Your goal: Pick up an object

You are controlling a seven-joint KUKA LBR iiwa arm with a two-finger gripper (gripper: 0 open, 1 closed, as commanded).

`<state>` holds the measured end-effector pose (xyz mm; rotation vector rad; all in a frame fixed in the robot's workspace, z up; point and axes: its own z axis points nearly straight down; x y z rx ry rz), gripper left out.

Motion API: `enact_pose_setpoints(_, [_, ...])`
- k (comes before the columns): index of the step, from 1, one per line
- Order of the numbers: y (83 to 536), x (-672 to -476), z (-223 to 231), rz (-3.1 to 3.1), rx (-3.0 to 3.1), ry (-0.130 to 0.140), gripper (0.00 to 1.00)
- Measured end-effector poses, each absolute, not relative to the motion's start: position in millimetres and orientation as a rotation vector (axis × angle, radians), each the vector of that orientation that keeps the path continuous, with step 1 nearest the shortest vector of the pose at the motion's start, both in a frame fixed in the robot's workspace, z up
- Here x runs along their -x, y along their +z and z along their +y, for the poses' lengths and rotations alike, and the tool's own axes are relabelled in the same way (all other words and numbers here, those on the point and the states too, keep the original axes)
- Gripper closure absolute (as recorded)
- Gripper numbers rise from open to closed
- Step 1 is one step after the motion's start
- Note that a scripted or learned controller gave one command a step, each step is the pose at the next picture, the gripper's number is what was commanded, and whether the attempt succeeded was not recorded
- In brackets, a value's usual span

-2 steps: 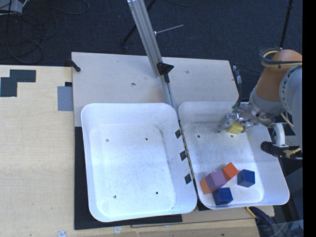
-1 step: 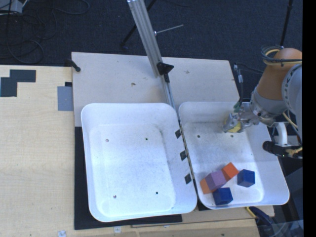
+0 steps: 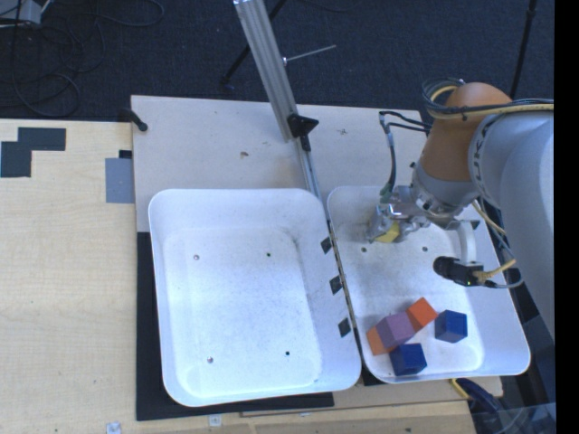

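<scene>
Nearest the lens, a cluster of small cubes sits at the near end of the right shallow white plastic bin (image 3: 507, 355): a dark blue cube (image 3: 408, 359), a purple cube (image 3: 394, 330), an orange cube (image 3: 422, 313) and a second blue cube (image 3: 450, 325). Farther back in that bin, the end effector (image 3: 391, 226) is low over a small yellow object (image 3: 389, 235) that shows between its fingertips, apparently gripped. To finish well, I judge it should keep firm pressure and lift straight up, slowly, clear of the bin floor.
</scene>
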<state>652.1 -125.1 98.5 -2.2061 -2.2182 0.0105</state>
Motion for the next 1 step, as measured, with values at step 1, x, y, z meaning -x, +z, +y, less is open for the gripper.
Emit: enact_pose_setpoints(1, [195.5, -665.2, -56.9, -2.23, 2.217, -0.009, 1.0])
